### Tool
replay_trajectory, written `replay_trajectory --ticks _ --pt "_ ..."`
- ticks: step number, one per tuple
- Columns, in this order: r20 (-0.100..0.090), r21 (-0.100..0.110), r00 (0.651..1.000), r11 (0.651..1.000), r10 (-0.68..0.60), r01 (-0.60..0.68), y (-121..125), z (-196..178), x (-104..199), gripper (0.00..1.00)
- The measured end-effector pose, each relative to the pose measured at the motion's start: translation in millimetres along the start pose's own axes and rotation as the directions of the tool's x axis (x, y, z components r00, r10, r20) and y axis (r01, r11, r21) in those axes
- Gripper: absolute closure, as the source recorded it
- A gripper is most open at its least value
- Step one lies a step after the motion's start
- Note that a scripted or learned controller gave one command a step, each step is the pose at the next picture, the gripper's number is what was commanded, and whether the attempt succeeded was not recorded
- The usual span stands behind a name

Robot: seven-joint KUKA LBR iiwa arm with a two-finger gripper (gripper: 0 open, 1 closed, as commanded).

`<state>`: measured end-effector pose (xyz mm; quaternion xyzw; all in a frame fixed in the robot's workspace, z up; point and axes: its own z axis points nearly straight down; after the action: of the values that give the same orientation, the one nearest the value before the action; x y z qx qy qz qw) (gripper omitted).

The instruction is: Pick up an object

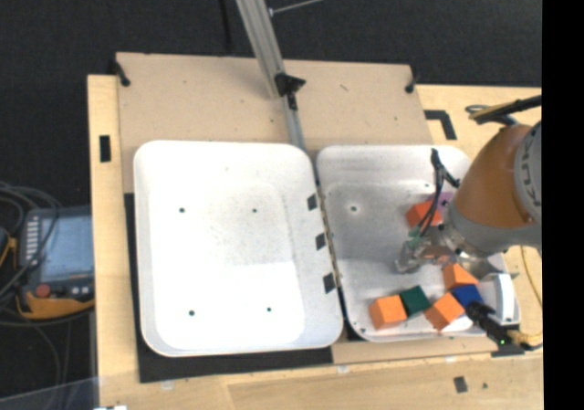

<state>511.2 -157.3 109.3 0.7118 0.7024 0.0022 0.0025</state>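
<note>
My gripper [412, 258] hangs low over the middle of the right bin [365, 182], under the orange wrist band [488, 187]. Just above it lies an orange block [422, 214], partly hidden by the arm. Along the bin's near edge sit an orange block [388, 310], a dark green block [415, 299], another orange block [446, 310], a blue block [468, 296] and an orange piece [460, 275].
The left bin [224, 244] sits beside the right one, with a row of dark clips [321, 239] between them. A slanted metal rail [260, 29] rises behind the bins. A handheld pendant [55, 257] lies off the bench at the left.
</note>
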Motion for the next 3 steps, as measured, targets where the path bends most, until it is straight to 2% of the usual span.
replay_trajectory --ticks 1,2,3 --pt "0.002 -0.002 1.000 1.000 -0.017 0.017 11 -60 -4 1.00" --pt "0.001 0.000 1.000 1.000 -0.018 0.018 13 -96 -5 1.00" --pt "-0.002 0.003 1.000 1.000 -0.022 0.022 31 -111 44 1.00"
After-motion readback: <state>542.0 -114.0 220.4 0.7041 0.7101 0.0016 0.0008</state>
